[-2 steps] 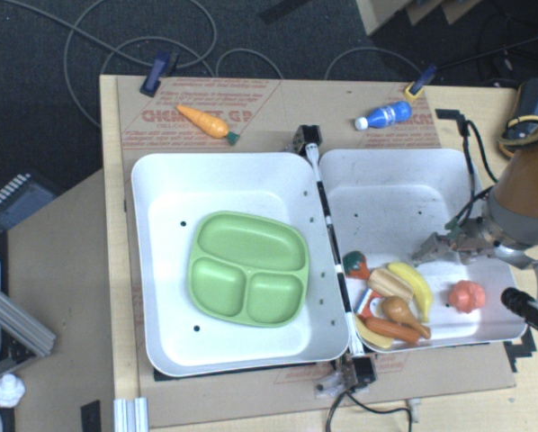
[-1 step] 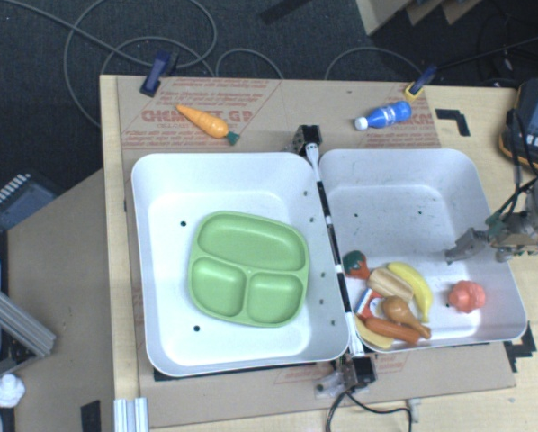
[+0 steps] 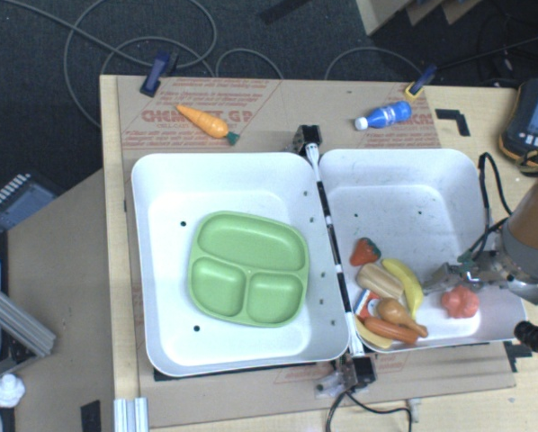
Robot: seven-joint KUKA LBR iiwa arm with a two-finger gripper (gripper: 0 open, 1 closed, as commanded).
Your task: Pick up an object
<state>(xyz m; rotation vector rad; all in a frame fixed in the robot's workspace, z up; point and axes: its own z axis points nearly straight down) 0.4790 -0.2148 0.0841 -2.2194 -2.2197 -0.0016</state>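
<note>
Where the right bin [image 3: 404, 174] meets its near-right corner, the gripper [image 3: 456, 275] hangs just above a red tomato-like toy [image 3: 461, 303] — whether its fingers are apart or together, I cannot tell. Left of the tomato lie a banana [image 3: 404, 282], a strawberry [image 3: 365, 251] and 2 sausages — all piled close.
</note>
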